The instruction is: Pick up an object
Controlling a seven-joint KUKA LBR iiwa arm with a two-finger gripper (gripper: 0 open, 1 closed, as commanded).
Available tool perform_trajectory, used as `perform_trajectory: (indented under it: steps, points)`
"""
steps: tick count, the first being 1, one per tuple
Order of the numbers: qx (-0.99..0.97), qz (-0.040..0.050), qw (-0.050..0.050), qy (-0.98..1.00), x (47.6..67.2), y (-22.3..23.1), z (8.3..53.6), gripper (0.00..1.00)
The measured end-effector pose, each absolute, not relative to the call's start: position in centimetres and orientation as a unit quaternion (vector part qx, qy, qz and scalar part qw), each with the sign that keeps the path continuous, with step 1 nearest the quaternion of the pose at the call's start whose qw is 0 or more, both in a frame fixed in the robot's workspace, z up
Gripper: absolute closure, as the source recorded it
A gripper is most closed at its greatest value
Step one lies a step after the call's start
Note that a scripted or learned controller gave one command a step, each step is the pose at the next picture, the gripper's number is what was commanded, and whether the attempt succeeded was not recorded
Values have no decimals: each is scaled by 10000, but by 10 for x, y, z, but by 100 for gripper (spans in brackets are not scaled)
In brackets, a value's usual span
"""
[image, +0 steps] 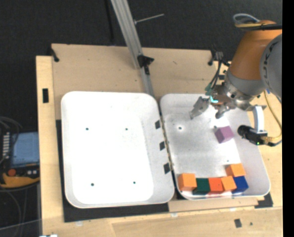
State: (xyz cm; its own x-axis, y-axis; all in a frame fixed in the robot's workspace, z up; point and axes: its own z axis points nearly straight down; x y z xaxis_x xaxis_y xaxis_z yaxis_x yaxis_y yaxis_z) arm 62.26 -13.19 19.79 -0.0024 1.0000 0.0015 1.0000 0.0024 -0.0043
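Arm reaching in from the right, tool spread

The grey arm (265,53) with its orange band enters from the upper right and bends down toward the left. Its tool (207,110) points down and leftward, its two fingers (198,107) parted with a clear gap between them and nothing held there.

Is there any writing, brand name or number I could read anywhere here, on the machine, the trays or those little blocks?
None can be read.
The coloured blocks and the purple block have plain faces.
Both white trays carry only small dark dots, no writing.
The orange-banded arm shows no legible label.
The blue box left of the bench may carry markings, but they are too small and blurred to tell.
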Motion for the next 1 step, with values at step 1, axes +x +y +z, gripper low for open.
perform_trajectory:
  steps: [1]
  points:
    - [-7061, -5, 1, -7081, 624, -132, 201, 0]
